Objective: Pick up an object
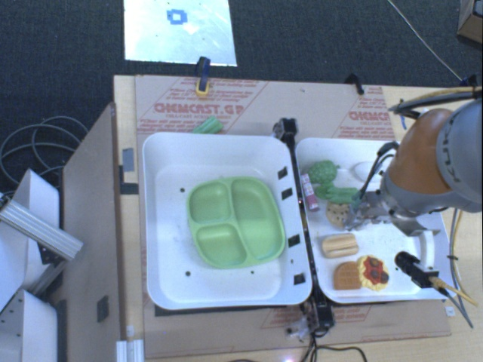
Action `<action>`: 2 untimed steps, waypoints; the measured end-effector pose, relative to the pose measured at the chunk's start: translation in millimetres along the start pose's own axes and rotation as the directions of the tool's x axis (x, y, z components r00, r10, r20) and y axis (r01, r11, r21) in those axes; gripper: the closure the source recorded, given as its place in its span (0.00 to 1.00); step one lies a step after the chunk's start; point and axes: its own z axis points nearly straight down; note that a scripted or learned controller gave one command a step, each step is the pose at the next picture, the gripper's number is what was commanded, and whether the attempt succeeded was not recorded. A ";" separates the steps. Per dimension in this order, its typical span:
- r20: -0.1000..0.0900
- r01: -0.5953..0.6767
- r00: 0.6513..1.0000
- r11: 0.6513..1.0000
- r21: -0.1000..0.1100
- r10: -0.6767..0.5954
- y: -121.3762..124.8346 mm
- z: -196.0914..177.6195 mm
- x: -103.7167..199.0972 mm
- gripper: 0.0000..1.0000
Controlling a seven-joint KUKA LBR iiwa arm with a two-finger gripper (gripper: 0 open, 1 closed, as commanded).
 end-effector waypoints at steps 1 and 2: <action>0.000 0.000 1.000 1.000 0.000 0.000 -0.1 0.4 0.0 0.00; 0.001 0.006 1.000 1.000 -0.006 -0.006 84.8 9.9 -3.7 0.00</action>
